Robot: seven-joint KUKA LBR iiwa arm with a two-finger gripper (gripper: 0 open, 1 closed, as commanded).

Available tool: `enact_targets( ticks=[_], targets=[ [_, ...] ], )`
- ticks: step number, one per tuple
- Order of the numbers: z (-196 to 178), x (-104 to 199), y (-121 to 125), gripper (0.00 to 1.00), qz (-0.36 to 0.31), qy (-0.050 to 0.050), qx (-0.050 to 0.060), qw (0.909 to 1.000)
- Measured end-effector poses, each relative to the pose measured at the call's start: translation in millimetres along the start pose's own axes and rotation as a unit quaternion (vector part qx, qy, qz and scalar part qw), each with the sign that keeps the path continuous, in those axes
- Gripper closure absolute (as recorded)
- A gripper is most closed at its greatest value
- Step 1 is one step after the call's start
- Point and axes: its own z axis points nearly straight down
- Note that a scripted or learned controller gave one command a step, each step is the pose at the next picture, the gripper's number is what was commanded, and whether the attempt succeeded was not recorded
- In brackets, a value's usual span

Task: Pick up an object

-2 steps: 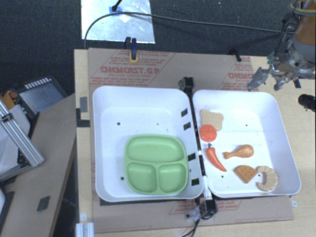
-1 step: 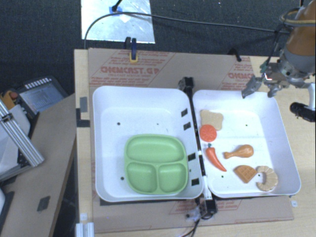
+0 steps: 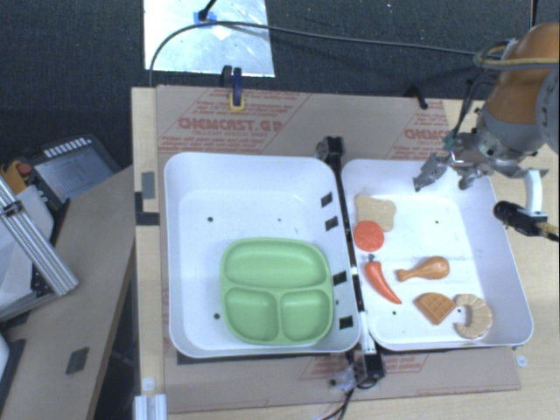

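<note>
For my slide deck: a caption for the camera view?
Gripper above right bin of toy food; green tray in left bin.

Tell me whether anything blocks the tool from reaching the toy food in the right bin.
Nothing visible does. The tool hovers over the right bin's far edge. The bread slice, tomato, chili pepper, drumstick, waffle wedge and croissant lie uncovered and spread out below.

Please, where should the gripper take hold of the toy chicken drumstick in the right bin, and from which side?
Probably at the drumstick's thin bone end, on its left, coming straight down from above. The piece lies flat and apart from the other toys; the neck is narrower than the rounded meaty end. The gripper is above the bin's far edge.
</note>
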Motion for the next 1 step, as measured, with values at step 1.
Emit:
enact_targets(
  ticks=[1],
  targets=[
    [61.9, 2.3, -1.1, 0.0, 0.0, 0.0, 0.0, 1.0]
  ],
)
